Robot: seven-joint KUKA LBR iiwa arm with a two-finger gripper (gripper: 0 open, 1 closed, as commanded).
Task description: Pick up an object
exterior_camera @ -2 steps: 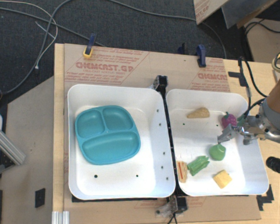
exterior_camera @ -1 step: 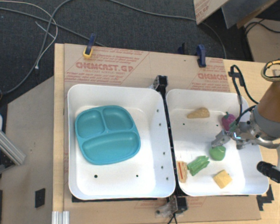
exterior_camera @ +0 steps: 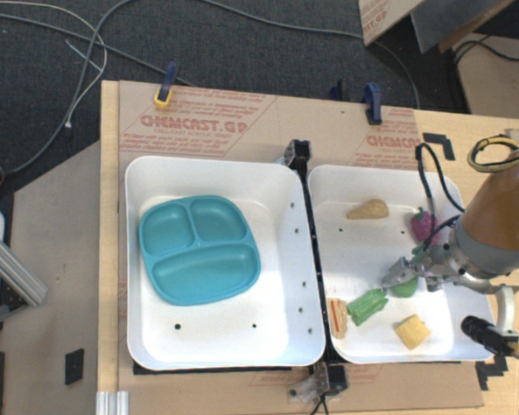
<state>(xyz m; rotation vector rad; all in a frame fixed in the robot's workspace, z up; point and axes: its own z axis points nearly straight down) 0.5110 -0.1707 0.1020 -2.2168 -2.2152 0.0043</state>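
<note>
Pincer [exterior_camera: 402, 274] hangs low in the right bin [exterior_camera: 382, 350], beside the green object [exterior_camera: 367, 305] near its front edge (open or closed, I cannot tell). I should centre over that piece, then descend straight.

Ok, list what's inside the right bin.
In the right bin: a tan piece, purple item, green item, yellow block and striped piece. The tool and arm cover part of the floor.
</note>
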